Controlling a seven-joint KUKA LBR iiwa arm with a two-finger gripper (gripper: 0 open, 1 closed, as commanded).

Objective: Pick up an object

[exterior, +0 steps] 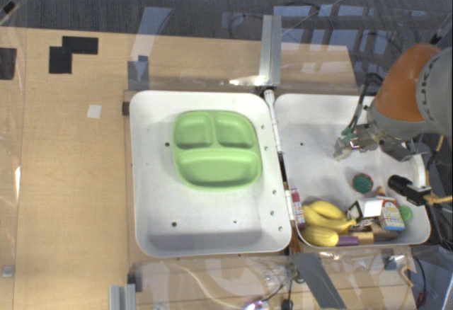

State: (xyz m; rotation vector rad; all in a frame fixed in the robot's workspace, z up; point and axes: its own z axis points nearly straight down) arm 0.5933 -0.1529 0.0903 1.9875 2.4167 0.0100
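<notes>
Arm (409,93): grey with an orange band, reaching in from the right over the right bin's far-right part.
Gripper (352,146): low over bare floor in the right bin, right of centre, pointing left.
Grip state: cannot tell; too small and blurred here.
Left bin (141,174): a green three-part plate (216,149) lies flat near the centre.
Right bin (311,160): things crowd its near edge.
Bananas (324,222): two, yellow, in the near-left corner against the near wall.
Disc (363,182): small, round, dark green, alone on the floor between gripper and near pile, apart from both.
Carton (391,216): small, white and red, right of the bananas.
Pickable things: all lie on the right bin's floor.
</notes>
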